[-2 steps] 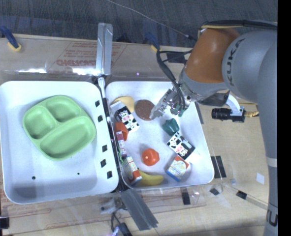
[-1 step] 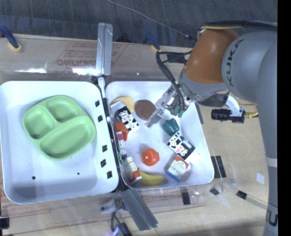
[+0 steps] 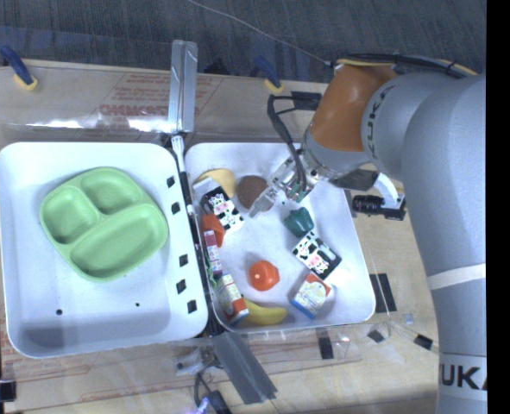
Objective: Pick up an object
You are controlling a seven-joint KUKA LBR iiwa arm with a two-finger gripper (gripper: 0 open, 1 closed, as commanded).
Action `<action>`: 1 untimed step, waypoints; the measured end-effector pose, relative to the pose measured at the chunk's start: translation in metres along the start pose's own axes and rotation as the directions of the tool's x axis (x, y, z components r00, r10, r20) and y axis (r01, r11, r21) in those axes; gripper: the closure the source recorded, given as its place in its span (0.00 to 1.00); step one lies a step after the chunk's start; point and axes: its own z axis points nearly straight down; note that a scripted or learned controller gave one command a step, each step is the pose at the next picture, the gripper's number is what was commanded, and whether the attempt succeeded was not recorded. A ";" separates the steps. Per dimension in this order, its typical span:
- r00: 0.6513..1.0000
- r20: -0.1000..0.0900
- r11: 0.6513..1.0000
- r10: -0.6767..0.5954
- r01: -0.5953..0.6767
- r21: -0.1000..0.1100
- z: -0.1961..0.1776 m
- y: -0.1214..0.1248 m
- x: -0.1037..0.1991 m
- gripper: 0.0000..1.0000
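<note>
Grey and bulky, the arm [image 3: 427, 179] filled the right side of the frame, its orange band [image 3: 345, 106] sitting upper centre-right above the wrist. White plastic made up both bins: the left bin [image 3: 22, 317] held a green divided plate [image 3: 103, 222] in its upper half, and the right bin [image 3: 354, 304] held the clutter.

The gripper [image 3: 280, 188] hung low over the upper middle of the right bin, its tip pointing down and left, just beside a brown rounded object [image 3: 250, 190]. Whether its jaws were open or closed could not be told at this size, and nothing showed plainly between them.

Smaller things lay around it: a dark green block [image 3: 299, 222] just below the gripper, a black-and-white patterned carton [image 3: 315, 255] lower right, a second patterned carton [image 3: 222, 209] to the left, a yellowish piece [image 3: 218, 179] at the upper left of the bin, a banana [image 3: 263, 314] along the bottom edge, a blue-and-white box [image 3: 311, 297] near it, and an orange-red tomato [image 3: 264, 275] in the middle.

By my judgement the task was at the reach stage: the gripper was down among the objects, most likely going for the brown one, but no grasp was confirmed and the lift remained to be done
</note>
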 end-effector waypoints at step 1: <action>1.000 -0.006 1.000 0.023 -0.023 0.005 0.004 -0.080 0.028 0.00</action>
